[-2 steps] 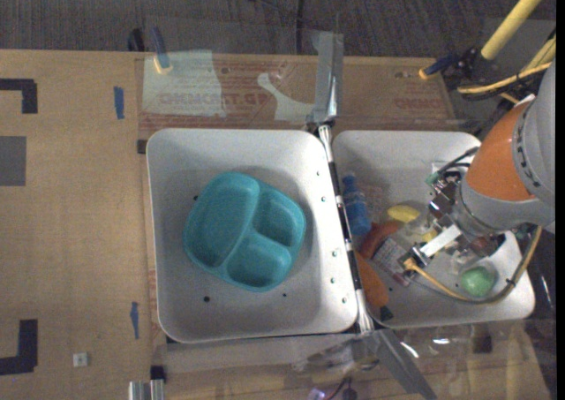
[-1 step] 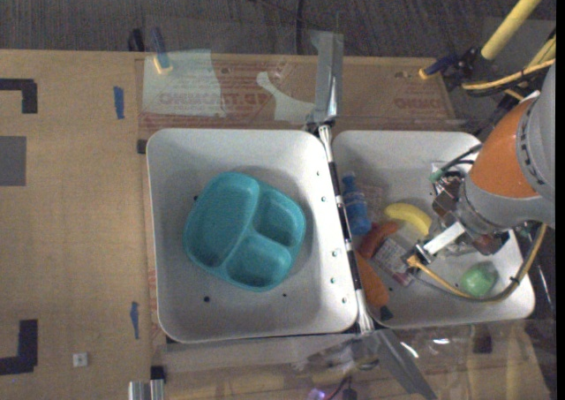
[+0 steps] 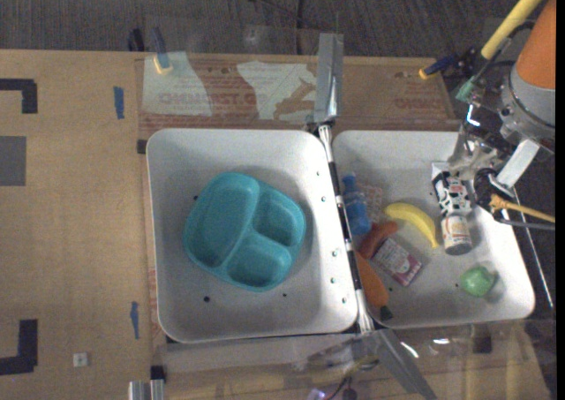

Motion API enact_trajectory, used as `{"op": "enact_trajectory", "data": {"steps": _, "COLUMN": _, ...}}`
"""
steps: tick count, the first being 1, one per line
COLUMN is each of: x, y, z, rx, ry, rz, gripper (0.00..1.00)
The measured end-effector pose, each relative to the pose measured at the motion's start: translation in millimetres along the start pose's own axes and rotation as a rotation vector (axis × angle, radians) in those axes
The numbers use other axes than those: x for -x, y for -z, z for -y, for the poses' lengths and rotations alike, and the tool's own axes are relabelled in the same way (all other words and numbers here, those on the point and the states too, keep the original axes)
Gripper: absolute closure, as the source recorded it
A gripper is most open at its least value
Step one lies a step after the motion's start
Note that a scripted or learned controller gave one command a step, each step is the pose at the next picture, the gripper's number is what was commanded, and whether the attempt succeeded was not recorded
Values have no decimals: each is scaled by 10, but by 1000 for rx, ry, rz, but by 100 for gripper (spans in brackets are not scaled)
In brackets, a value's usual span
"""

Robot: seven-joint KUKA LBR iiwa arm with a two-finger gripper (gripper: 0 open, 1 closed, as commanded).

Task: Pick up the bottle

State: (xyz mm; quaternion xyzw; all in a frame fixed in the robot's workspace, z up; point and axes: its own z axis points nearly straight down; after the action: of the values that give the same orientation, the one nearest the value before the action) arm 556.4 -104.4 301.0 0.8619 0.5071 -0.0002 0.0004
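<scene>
Grey arm (image 3: pixel 538 80) running off the right edge, gripper (image 3: pixel 468 179) fingers blurring into clutter, their spread unreadable, label on the white bottle (image 3: pixel 455 213) too small to read, blue bottle (image 3: pixel 357 209) half hiding against the bin divider (image 3: pixel 340 213)

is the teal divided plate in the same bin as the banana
No, the teal divided plate lies in the left bin; the banana is in the right bin.

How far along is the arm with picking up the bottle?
Early stage. Done: the gripper has reached the right bin, above its right side. In hand: nothing visibly gripped. Left: the blue bottle lies against the bin's left wall, apart from the gripper, beyond the banana; it must be reached, grasped and lifted.
</scene>
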Motion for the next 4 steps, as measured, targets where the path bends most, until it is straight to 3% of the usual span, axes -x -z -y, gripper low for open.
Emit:
{"op": "enact_trajectory", "data": {"steps": 1, "x": 225, "y": -45, "z": -236, "rx": 0, "ry": -248, "rz": 1, "gripper": 100}}
{"op": "enact_trajectory", "data": {"steps": 2, "x": -100, "y": 459, "z": 37, "rx": -1, "ry": -306, "rz": 0, "gripper": 100}}
{"op": "enact_trajectory", "data": {"steps": 3, "x": -127, "y": -333, "z": 273, "rx": -6, "ry": -525, "rz": 2, "gripper": 100}}
{"op": "enact_trajectory", "data": {"steps": 4, "x": -381, "y": -174, "z": 953, "rx": -7, "ry": -859, "rz": 3, "gripper": 100}}
